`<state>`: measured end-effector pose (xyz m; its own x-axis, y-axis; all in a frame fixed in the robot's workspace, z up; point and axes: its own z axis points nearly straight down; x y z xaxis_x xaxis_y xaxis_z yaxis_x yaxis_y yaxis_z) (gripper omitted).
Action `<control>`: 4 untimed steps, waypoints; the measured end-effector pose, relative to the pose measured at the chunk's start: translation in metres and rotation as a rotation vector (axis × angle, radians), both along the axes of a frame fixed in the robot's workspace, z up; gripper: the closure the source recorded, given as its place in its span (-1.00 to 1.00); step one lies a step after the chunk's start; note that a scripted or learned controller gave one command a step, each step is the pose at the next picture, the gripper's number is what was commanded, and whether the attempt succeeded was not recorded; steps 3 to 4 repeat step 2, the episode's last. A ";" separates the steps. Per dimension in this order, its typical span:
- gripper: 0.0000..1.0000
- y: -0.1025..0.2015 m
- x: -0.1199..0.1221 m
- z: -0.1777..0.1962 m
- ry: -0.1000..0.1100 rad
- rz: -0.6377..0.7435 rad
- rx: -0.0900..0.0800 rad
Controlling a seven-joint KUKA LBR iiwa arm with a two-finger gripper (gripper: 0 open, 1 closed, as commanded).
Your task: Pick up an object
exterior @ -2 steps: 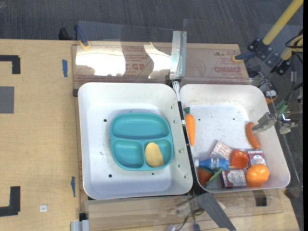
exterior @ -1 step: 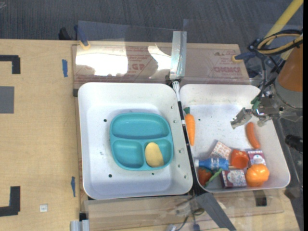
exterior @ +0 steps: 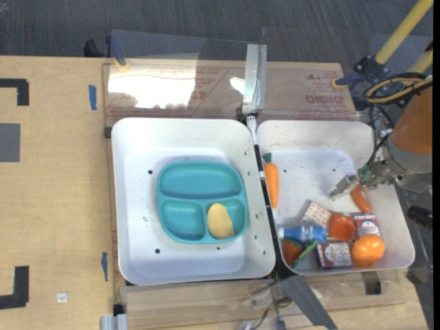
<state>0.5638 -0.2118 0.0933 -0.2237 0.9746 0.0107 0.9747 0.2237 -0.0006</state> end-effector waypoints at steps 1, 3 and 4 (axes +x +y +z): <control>1.00 -0.003 0.001 0.012 -0.007 -0.004 -0.006; 1.00 0.049 0.048 0.114 -0.016 -0.085 -0.011; 1.00 0.049 0.048 0.114 -0.016 -0.085 -0.011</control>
